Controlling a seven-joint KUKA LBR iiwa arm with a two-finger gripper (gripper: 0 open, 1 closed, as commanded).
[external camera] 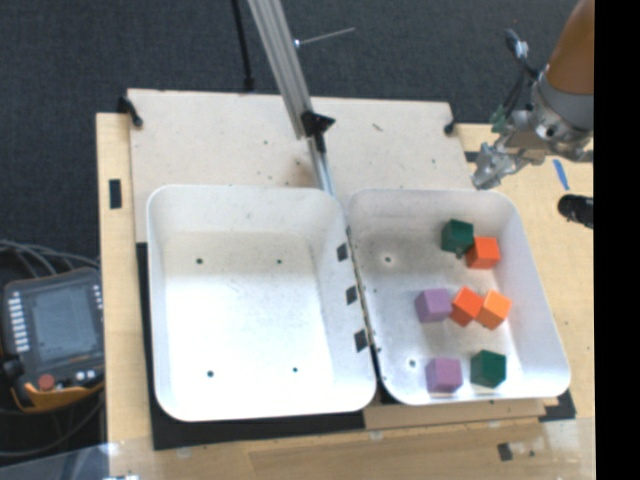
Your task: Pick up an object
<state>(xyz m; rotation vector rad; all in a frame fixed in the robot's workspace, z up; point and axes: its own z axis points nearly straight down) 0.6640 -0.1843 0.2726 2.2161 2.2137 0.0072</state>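
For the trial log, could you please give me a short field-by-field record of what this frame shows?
arm: at the view's right, above the bench
gripper: over the right bin's far rim, nothing seen in it
right bin: seven blocks
green blocks: one far, one near
orange blocks: one far, two mid-bin touching
purple blocks: one mid-bin, one near
left bin: beside the right bin

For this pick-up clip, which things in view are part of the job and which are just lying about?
Job: pincer; right bin with green cubes, orange cubes, purple cubes.

Lying about: left bin; handheld control pendant; metal mast.
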